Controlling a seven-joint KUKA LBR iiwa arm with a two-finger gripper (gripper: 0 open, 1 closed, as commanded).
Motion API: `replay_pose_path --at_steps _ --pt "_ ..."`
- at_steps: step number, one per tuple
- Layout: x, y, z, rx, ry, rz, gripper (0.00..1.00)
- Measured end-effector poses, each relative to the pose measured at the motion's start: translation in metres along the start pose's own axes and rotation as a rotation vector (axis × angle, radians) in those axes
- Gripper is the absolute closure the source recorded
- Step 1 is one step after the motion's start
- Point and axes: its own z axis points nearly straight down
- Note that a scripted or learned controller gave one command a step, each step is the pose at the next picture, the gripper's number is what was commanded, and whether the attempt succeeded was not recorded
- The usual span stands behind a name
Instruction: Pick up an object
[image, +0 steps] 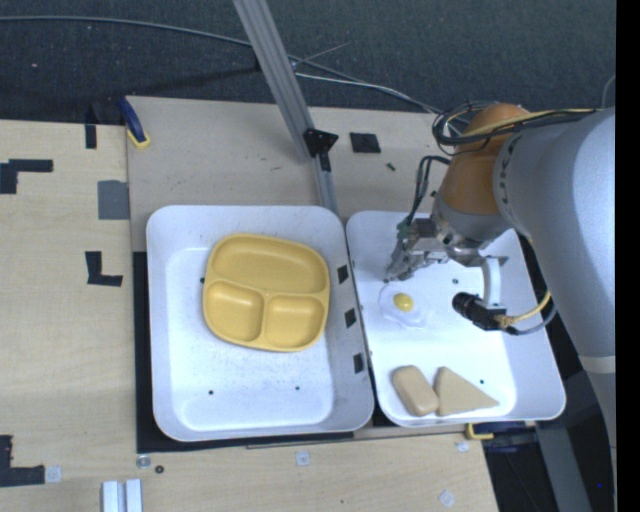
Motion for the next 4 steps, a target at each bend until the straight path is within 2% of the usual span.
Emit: replay_pose_path --at_steps 2,3,4 --pt "-0.013 0.013 -0.108 0.001 0.003 0.001 1.00" --pt "-0.012 0.013 -0.131 0.003 0.005 0.001 1.00" --pt "0.043 -0.012 -0.126 0.008 0.005 -0.002 1.00"
